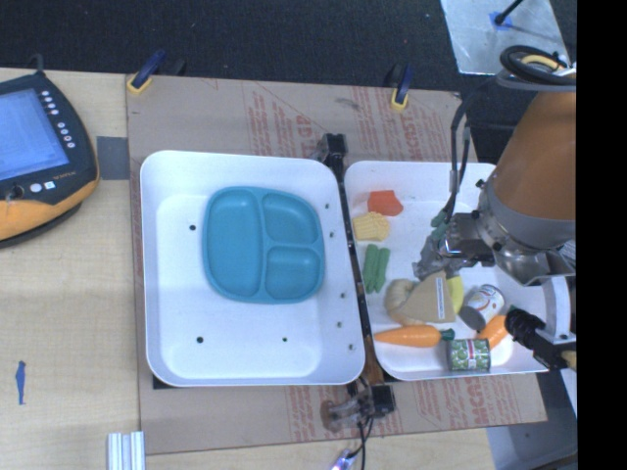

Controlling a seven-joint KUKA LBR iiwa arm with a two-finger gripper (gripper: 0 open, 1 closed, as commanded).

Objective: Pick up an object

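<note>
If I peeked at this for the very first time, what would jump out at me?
First the big blue plate, split into three sections, lying in the middle of the left bin. Then the heap of toy food in the right bin: an orange carrot along the near edge, a green can beside it, yellow corn further back. The arm's orange band looms over that bin from the right.

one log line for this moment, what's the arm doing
arm: over right bin | gripper: above toy food | left bin: blue tray | held: nothing seen
</note>
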